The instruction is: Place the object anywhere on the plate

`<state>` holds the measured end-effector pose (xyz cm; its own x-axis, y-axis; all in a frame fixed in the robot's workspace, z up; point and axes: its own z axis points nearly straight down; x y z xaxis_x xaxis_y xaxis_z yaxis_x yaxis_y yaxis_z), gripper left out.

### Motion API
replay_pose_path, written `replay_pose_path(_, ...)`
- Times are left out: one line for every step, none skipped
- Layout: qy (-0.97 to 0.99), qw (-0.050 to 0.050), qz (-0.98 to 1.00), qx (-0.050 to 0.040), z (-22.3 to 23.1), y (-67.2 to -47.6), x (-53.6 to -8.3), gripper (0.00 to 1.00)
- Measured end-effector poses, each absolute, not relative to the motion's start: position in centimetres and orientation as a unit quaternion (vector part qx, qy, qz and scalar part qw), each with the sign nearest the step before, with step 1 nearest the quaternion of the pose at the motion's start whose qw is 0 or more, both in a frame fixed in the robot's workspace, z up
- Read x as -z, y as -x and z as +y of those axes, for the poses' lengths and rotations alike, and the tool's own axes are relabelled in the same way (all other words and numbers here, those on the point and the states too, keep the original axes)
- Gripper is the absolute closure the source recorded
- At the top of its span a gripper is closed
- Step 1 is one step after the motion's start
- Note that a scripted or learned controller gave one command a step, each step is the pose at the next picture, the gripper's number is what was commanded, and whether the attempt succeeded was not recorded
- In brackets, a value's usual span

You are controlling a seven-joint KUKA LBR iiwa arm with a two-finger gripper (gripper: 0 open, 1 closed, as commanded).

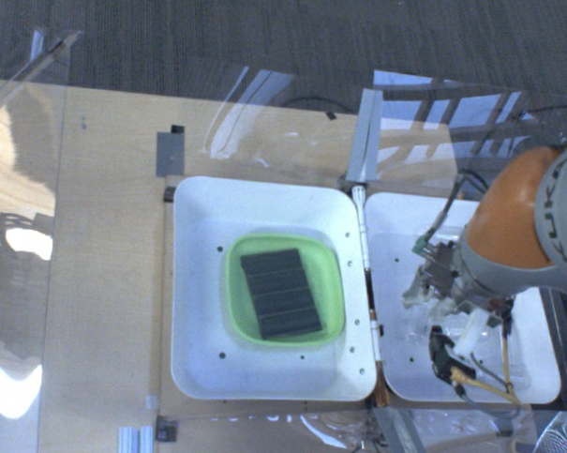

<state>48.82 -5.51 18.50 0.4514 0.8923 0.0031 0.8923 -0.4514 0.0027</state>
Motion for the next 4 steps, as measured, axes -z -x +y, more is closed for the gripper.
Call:
replay_pose_path(-0.829,0.001,0.559,-0.0025,4.3,-49.5,-18.5,1.00)
replay_pose_path(-0.830,0.001,0.558,-0.0025,4.3,-49.5,-18.5,0.00)
replay_pose_path(-0.842,0.002,0.539,-0.0024,-2.1,-52.6,-18.5,0.00)
replay_pose_path(-0.837,0.002,0.547,-0.0029,-6.1,-55.6,-20.7,0.00)
